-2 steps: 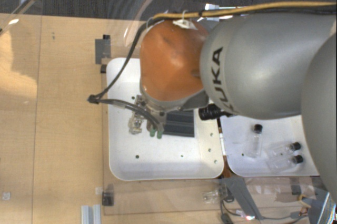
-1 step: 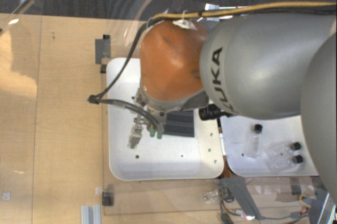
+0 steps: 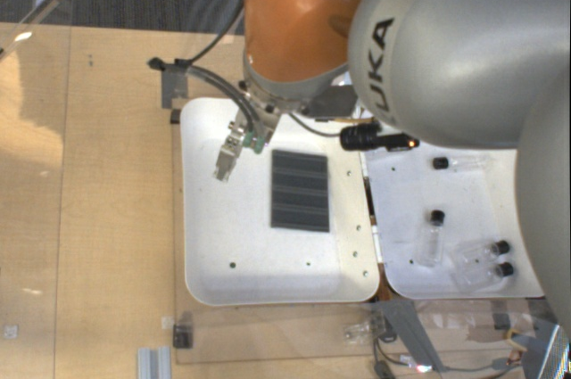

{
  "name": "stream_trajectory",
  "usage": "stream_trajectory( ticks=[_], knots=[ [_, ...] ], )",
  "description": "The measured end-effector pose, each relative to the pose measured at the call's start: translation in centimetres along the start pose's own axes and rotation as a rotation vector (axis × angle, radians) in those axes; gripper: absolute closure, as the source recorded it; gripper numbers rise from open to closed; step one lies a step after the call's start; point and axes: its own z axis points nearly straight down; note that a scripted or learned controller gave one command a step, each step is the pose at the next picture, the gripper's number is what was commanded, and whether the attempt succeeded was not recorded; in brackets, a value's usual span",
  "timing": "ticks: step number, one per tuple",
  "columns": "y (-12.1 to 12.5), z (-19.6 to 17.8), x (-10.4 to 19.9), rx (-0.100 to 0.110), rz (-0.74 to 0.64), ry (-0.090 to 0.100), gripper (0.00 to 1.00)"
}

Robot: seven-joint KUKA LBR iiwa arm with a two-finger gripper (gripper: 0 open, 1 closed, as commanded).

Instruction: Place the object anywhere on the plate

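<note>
While the claw (image 3: 228, 156) hangs over the left bin's (image 3: 205, 275) far-left corner, I cannot tell its state; it perhaps aims beside the dark ribbed plate (image 3: 300, 190), while clear vials (image 3: 434, 236), likely the objects, lie in the right bin (image 3: 401, 279).

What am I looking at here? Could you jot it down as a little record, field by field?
Machine: grey arm with an orange band, reaching in from the right
Gripper: over the upper left of the left bin
Left bin: white, with a dark ridged plate lying flat near its middle
Right bin: white, with several small clear vials with black caps
Bench: light wood
</note>
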Motion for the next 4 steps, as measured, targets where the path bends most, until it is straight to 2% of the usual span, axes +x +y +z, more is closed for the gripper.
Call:
stream_trajectory(
  ticks=[1,2,3,4],
  knots=[
    [-2.8,12.8,5.9,0.005,0.045,0.006,0.00],
    [-2.7,11.6,5.6,-0.002,0.048,0.001,1.00],
    [2.3,4.7,-4.9,0.002,-0.033,0.002,1.00],
    [1.3,11.8,-5.1,0.006,0.277,0.004,1.00]
  ],
)
